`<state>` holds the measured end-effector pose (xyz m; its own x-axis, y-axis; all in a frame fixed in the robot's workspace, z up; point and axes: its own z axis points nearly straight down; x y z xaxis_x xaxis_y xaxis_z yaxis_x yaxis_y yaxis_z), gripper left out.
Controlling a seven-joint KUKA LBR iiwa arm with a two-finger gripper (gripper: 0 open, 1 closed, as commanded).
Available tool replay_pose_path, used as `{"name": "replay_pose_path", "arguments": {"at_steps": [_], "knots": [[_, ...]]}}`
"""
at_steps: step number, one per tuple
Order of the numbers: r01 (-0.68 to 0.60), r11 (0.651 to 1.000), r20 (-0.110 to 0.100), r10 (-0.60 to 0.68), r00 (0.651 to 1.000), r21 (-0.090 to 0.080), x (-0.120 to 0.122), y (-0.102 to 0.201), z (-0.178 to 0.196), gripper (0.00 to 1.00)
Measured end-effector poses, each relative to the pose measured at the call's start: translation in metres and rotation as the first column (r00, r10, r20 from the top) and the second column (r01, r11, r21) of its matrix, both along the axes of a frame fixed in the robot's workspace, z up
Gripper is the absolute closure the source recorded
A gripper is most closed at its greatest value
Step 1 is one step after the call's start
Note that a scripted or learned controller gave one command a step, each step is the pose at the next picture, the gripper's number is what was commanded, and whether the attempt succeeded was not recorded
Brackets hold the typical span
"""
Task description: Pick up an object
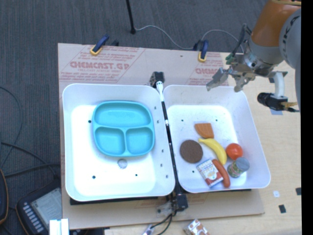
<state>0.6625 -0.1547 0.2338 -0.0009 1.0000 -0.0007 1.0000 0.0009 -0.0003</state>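
The right bin (244, 112) holds several toy foods: an orange wedge (205, 130), a yellow banana (215, 150), a brown round patty (191, 151), a red tomato (234, 151), a small can (238, 168), a red sausage (221, 173) and a small printed carton (209, 173). My gripper (227, 82) hangs above the far rim of the right bin, well away from the foods. Its two fingers are spread apart, open, with nothing between them.
The left bin (80, 131) carries a blue divided tray (123, 128) and a small grey disc (122, 164). Clamps (99, 44) and cables run along the board's far edge. A black bar (164, 116) runs between the bins.
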Motion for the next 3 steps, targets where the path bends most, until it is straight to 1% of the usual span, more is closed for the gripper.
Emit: {"name": "replay_pose_path", "arguments": {"at_steps": [1,2,3], "knots": [[0.001,1.0,-0.004,-0.001,1.0,0.001,-0.077,0.016,-0.107,0.0],[0.002,1.0,0.007,-0.002,1.0,-0.003,-0.107,0.044,-0.146,0.0],[0.003,1.0,0.01,-0.003,1.0,-0.003,-0.106,0.044,-0.135,1.0]]}}
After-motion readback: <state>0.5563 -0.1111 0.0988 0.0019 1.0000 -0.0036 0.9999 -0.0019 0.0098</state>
